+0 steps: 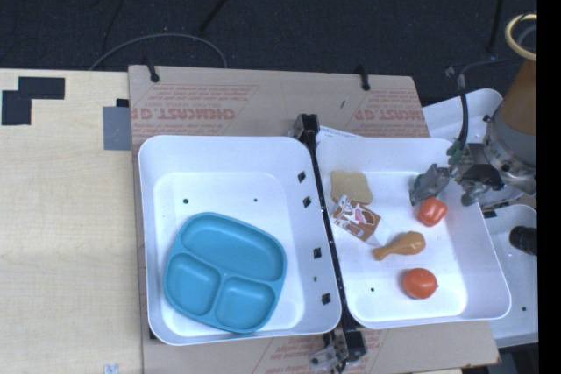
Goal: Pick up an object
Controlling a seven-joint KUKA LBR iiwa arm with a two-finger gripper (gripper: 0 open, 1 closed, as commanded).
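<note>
red tomato | right bin | upper right, near wall

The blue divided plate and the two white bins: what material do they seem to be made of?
The blue divided plate looks like moulded plastic with a matte finish: one even colour, rounded compartment walls, only a faint sheen. The left bin and right bin also seem to be plastic, smooth and slightly glossy, with thin rounded rims; thin painted metal cannot be ruled out.

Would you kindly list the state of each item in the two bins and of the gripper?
Blue plate: flat in left bin.
Toast: flat in right bin.
Packet: lying flat.
Drumstick: on its side.
Upper tomato: below gripper.
Lower tomato: resting free.
</note>
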